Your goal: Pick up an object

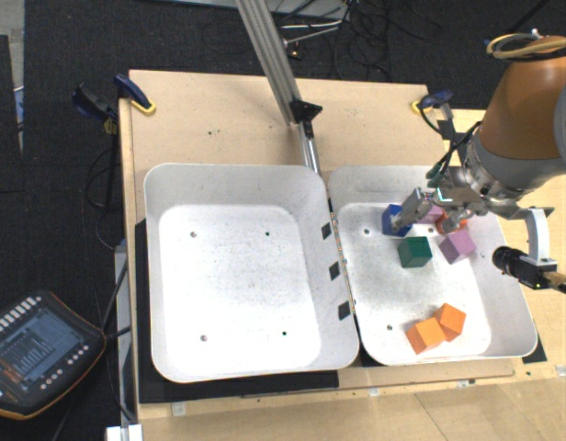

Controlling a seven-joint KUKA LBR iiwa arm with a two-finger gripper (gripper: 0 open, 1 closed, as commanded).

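Several blocks lie in the right bin [503, 338], and my jaws [428, 208] hang low over the blue block [394, 220], beside the green cube [414, 252] and purple block [458, 245]; I cannot tell their state, so next comes closing and lifting.

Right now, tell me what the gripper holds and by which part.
It cannot be told. The gripper sits low among the blue block, purple block and green block, but no block shows clearly between its fingers.
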